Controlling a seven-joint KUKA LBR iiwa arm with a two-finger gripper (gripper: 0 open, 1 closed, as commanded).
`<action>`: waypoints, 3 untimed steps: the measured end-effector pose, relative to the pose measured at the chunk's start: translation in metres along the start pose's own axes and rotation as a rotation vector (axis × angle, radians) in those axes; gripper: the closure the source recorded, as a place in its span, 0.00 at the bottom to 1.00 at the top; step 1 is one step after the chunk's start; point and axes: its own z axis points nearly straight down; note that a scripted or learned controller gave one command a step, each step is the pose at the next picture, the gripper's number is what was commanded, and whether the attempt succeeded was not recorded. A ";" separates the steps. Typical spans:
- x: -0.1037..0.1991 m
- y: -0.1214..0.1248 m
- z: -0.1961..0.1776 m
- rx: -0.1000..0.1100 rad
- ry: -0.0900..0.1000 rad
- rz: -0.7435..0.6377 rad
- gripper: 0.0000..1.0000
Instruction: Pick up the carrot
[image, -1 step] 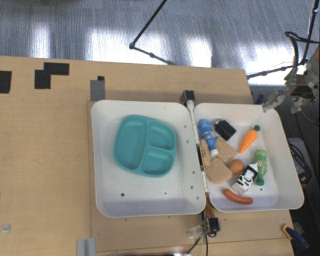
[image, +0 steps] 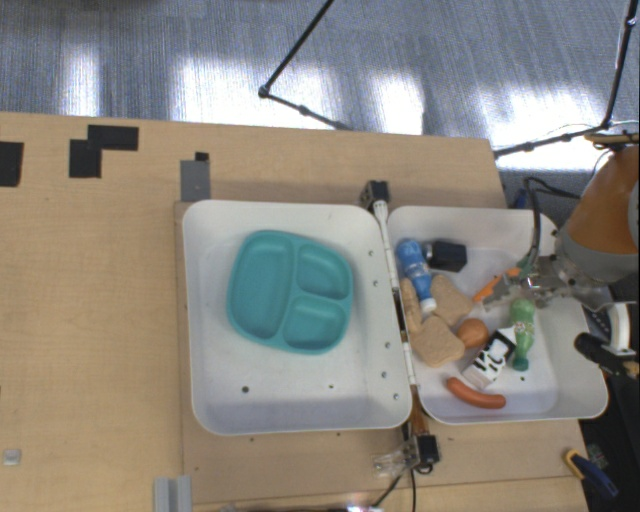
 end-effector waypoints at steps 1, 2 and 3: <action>0.001 0.075 0.007 -0.008 0.005 0.236 0.00; 0.001 0.077 -0.006 -0.011 0.000 0.224 1.00; 0.001 0.077 -0.006 -0.010 -0.001 0.223 0.00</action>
